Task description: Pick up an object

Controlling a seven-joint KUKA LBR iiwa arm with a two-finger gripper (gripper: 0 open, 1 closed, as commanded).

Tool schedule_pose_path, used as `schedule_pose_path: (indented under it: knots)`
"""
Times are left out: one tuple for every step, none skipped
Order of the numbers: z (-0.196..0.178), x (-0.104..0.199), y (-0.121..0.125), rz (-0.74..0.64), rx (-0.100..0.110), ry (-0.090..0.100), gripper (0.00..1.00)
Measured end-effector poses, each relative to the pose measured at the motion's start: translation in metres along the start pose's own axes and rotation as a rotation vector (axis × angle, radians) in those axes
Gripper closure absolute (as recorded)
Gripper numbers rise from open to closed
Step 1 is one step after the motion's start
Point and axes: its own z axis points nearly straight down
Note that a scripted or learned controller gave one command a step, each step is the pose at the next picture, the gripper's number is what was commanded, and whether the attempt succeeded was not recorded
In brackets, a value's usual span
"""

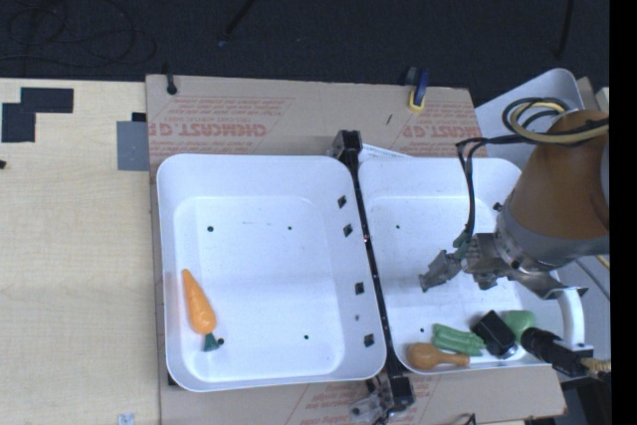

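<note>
My gripper [439,271] hangs low over the middle of the right bin [428,214], reaching in from the right, with nothing visibly in it. Below it, along the bin's front wall, lie a tan pear-shaped toy [435,356], a green pod-like toy [458,340] and another green piece [519,320] partly hidden by the wrist. An orange toy carrot [197,302] with a small green stub lies at the front left of the left bin [259,184].
A black divider rail [360,254] runs between the two bins. Both bins rest on a cardboard sheet [299,119] on the wooden bench. The bulky arm [562,189] covers the right bin's right side.
</note>
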Motion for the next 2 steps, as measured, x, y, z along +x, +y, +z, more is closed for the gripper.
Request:
schedule_pose_path:
  knots:
    - [-0.1585, 0.0411, -0.002, -0.007, -0.017, 0.001, 0.0]
    - [-0.159, 0.0388, -0.0031, -0.002, 0.002, 0.0, 1.0]
